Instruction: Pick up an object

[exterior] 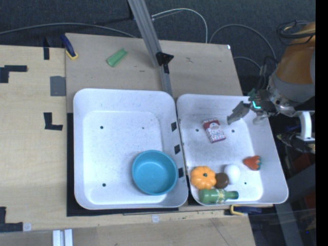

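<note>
Pale wood worktop (31,152) is carrying two white bins side by side. At the right bin (271,186), the gripper (241,113) is hanging over the upper right part, nothing between its fingers; whether they are wide or narrow I cannot tell. Nearest below-left, a small red-and-white packet (213,130) is lying flat, probably the easiest pick. A blue bowl (154,171) is sitting in the left bin (92,99).

Small red-and-white packet (213,130) flat on the right bin's (266,147) floor, upper middle.
</note>
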